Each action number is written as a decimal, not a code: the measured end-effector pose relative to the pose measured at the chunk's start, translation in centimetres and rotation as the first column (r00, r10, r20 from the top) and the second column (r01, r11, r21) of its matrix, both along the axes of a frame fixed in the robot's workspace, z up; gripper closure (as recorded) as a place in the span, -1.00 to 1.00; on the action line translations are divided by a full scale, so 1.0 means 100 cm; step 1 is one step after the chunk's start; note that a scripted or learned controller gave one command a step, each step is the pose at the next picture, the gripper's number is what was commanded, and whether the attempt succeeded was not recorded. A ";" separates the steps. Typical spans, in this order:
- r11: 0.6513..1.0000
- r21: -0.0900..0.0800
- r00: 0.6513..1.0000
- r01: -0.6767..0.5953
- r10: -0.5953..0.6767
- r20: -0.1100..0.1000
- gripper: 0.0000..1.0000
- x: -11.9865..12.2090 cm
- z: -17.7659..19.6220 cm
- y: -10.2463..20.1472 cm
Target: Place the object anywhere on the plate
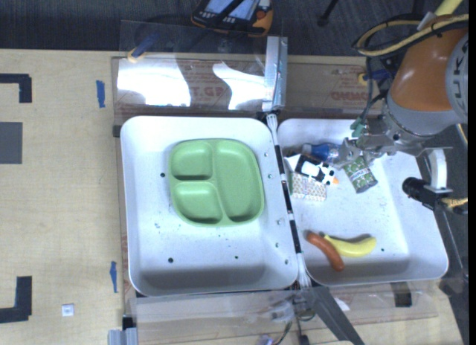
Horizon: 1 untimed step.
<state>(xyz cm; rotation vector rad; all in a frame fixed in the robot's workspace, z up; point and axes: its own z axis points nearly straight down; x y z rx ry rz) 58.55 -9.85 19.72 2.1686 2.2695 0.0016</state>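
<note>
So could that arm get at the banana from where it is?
Probably yes. The banana lies uncovered in the right bin, with only a red sausage-like thing against its near side. The gripper is over the same bin, nothing standing between them.

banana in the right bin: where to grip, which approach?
Grip the banana mid-body from straight above, fingers closing across its narrow width. It lies flat, curved, running left-right near the bin's front wall; its left end touches the red sausage-like toy, so stay right of that.

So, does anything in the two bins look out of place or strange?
Nothing stands out. The green plate lies flat in the left bin. The banana and the small packets lie loose in the right bin, unspilled.
</note>
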 end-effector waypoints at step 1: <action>1.000 0.002 1.000 -0.004 0.004 -0.006 1.00 0.000 -0.013 0.067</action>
